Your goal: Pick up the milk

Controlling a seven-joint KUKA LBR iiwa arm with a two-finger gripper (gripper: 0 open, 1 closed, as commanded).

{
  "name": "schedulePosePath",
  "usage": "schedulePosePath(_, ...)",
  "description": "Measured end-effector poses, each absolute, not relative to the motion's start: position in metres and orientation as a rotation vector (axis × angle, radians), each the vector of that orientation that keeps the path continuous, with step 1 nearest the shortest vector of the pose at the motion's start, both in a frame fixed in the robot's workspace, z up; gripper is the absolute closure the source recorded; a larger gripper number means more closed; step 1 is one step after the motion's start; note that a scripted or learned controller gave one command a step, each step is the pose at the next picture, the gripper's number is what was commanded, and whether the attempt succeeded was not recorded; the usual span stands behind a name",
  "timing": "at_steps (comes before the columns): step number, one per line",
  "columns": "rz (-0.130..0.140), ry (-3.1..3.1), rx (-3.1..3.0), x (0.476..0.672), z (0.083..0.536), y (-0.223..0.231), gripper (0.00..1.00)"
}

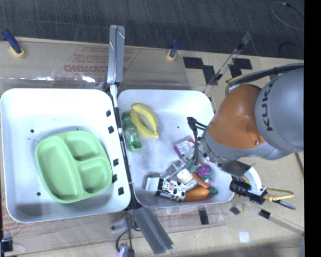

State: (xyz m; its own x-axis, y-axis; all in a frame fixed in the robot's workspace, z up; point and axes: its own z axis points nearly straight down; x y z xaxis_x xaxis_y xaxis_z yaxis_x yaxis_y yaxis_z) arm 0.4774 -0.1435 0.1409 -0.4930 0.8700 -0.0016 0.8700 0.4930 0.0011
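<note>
Going left to right, we pass the left bin (10,143) with its green divided plate (75,166) and leave it alone; the work lies in the right bin (166,98). Past the small green bottle (130,134) and the banana (144,120) near the divider, the clutter thickens at the near right corner. We take the milk (173,188) to be the little carton patterned black and white, lying on its side against the near wall, touching the carrot (195,194) on its right and near the purple grapes (203,171).

To do this step well, we would come straight down on the carton across its narrow sides, keeping clear of the carrot and the wall, so nothing else gets pinched.

At the right, the pincer (188,165) hangs just beyond the carton; whether it is parted or closed we cannot tell, and nothing shows held in it.
</note>
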Motion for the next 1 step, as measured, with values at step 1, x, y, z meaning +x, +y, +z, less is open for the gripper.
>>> schedulePosePath(1,0.001,2.917,1.169,0.4771,0.0919,-0.1277,0.0)
